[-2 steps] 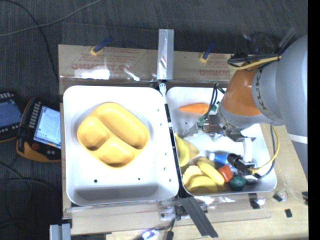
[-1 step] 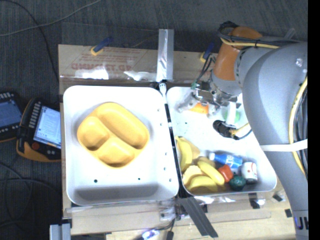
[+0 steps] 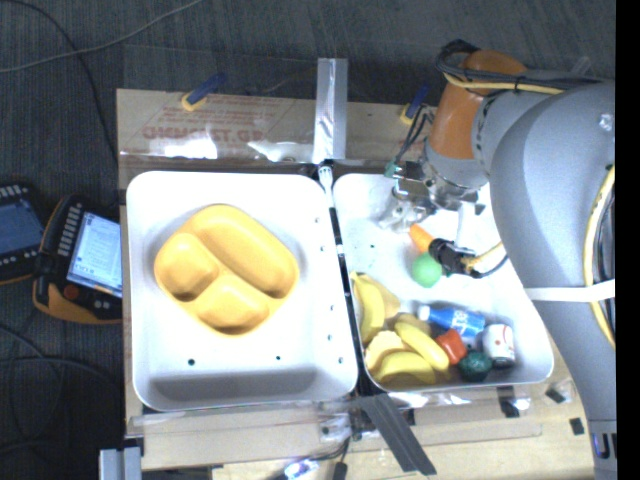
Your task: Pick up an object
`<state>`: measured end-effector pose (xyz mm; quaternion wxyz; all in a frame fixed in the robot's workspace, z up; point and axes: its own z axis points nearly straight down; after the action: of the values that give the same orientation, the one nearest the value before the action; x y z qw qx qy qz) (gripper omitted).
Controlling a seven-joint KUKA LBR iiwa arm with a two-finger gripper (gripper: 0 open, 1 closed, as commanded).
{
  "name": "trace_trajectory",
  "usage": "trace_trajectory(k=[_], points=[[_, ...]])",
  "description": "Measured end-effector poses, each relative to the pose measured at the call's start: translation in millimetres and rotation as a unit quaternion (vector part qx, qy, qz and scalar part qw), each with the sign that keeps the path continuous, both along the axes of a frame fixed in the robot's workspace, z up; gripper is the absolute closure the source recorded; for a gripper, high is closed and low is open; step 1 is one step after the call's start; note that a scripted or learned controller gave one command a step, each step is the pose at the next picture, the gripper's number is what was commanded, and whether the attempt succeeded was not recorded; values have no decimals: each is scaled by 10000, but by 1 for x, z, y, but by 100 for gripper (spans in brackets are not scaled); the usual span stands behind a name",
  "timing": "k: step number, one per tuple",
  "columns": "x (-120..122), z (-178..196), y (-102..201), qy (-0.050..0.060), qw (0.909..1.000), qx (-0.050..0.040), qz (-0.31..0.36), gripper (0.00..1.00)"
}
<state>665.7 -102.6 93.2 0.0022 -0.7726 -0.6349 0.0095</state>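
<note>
My gripper point(image 3: 408, 200) hangs over the far end of the right bin point(image 3: 365, 230), under the orange band of the arm point(image 3: 462, 118). Just in front of it lie a small orange piece point(image 3: 420, 236) and a green ball point(image 3: 427, 272). At the near end of the same bin sit yellow bananas point(image 3: 400, 348), a blue bottle point(image 3: 455, 320), a red piece point(image 3: 450, 346), a dark green piece point(image 3: 474, 366) and a small white can point(image 3: 499, 341). I see nothing held by the gripper.
The left bin point(image 3: 160, 368) holds one large yellow lumpy object point(image 3: 226, 266). A metal divider post point(image 3: 331, 108) stands behind the bins. A handheld controller point(image 3: 75, 263) lies on the floor to the left. The grey arm body point(image 3: 560, 198) covers the right bin's right side.
</note>
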Motion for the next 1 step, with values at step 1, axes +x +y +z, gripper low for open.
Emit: trace_trajectory(k=[1], points=[[-1, -1, 0, 10, 10000, -2, -2, 0]])
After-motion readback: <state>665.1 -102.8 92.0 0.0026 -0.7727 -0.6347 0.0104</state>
